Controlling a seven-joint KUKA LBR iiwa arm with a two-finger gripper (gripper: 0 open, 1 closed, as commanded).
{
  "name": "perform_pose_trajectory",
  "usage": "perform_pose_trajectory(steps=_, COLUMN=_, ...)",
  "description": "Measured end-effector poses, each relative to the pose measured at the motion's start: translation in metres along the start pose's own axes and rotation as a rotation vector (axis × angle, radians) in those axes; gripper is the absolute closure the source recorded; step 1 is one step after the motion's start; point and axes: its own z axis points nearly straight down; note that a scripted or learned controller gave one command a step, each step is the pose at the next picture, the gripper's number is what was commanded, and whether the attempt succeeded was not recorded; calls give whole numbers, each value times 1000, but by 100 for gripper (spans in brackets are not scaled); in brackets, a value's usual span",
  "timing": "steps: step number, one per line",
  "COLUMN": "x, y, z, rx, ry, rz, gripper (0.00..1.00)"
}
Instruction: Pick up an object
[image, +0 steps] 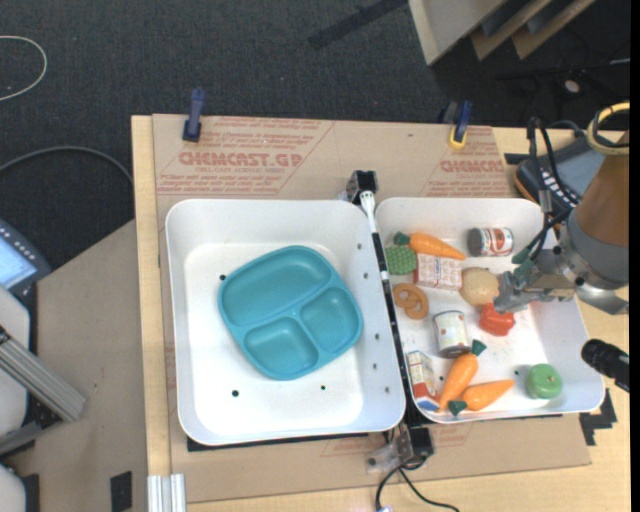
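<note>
In the camera view the arm (608, 215) comes in from the right, its orange band above a grey wrist, and bends down into the right bin (560, 395). The pincer (507, 297) is low, directly over a small red object (497, 320), maybe a toy tomato or pepper, and close beside a pale round potato-like piece (480, 286). I cannot tell if the red object is really held, because the metal parts cover its top.

The right bin is shallow, white, with smooth plastic walls. Inside lie glossy toy foods: an orange carrot (436, 245) near the top, two more carrots (470, 383) with green ends near the bottom, a green apple (544, 380), a brown ring like a pretzel (409, 299), two small metal cans (491, 241) with paper labels, and a green textured square (401, 260).

The left bin (190, 300) holds a turquoise plate (290, 312) with three compartments, matte and rounded. Both bins stand on a brown cardboard-covered tabletop (300, 150), with printed red letters.
</note>
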Motion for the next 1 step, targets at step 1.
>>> perform_pose_trajectory(steps=1, x=0, y=1, z=-10, rx=-3, ry=-2, rz=-1, gripper=100)
